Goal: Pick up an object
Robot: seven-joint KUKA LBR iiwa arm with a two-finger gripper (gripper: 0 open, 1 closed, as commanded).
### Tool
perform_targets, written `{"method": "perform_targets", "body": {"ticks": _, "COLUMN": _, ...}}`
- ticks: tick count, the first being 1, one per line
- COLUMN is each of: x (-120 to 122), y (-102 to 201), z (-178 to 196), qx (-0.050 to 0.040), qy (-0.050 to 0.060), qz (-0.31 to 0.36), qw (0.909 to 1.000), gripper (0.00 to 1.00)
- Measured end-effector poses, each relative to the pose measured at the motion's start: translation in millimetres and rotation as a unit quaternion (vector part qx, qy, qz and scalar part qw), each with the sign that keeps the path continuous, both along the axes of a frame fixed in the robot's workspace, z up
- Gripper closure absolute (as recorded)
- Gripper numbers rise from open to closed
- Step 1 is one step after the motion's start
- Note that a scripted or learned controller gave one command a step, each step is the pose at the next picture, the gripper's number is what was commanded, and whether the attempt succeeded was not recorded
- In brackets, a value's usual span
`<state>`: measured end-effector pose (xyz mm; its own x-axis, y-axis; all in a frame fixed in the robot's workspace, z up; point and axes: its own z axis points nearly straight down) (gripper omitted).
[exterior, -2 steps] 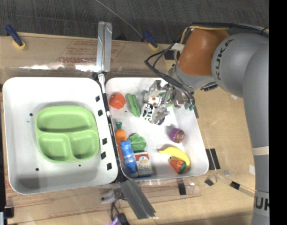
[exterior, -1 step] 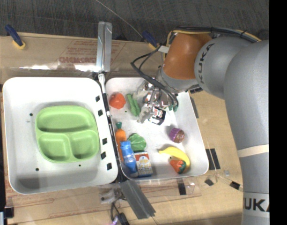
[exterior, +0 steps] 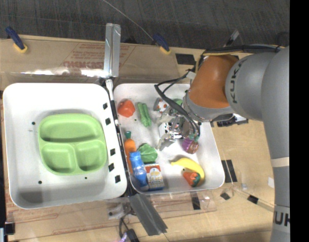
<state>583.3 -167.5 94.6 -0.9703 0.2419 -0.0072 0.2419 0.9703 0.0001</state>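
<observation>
Hung the gripper (exterior: 168,134) low over the middle of the right bin (exterior: 218,166), wrist bent down from the orange band, presumably so as to come at the clutter from above. Could not tell whether open or clenched, the metalwork being too tangled with cable to read; saw nothing clearly caught in it, so judged nothing held. Stood just beside a small purple object (exterior: 189,145) on its right, with a green lump (exterior: 147,151) and a banana (exterior: 187,164) close below, any of which could have served as the thing to pick up. Further out, noted a long green vegetable (exterior: 143,114) and an orange-red piece (exterior: 126,108) toward the upper left, a blue bottle (exterior: 138,168) lying against a red and white box (exterior: 154,176) at the lower left wall, probably crowded there by the sloping side. Beyond the divider, found the left bin (exterior: 13,135) bearing a green compartment tray (exterior: 72,143), well apart from the arm. Judged the grasp not yet made.
</observation>
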Motion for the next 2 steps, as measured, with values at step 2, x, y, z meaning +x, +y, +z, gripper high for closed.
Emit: {"method": "perform_targets", "body": {"ticks": 2, "x": -104.3, "y": -22.2, "z": -1.9, "qx": 0.0005, "qy": 0.002, "qz": 0.043, "qw": 0.9991, "gripper": 0.0}}
